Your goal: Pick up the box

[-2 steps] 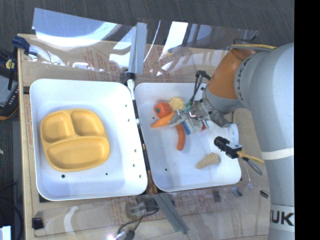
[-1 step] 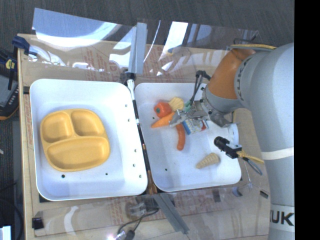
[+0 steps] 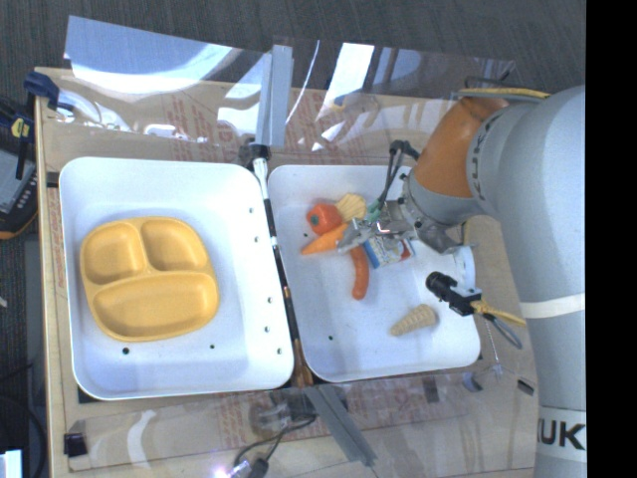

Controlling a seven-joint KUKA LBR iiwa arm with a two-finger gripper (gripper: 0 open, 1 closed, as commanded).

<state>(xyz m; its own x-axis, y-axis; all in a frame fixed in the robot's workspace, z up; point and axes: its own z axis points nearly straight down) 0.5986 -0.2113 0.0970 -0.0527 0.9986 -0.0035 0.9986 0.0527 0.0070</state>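
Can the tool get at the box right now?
Probably yes: the tool is already down right at the box in the right bin. The sausage and carrot crowd it.

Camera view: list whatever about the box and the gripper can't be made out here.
- Gripper: its tip sits in the toy cluster, too small and cluttered to read.
- Box: partly covered by the gripper; its outline and any grasp are unclear.
- Right bin: far right wall hidden by the arm.
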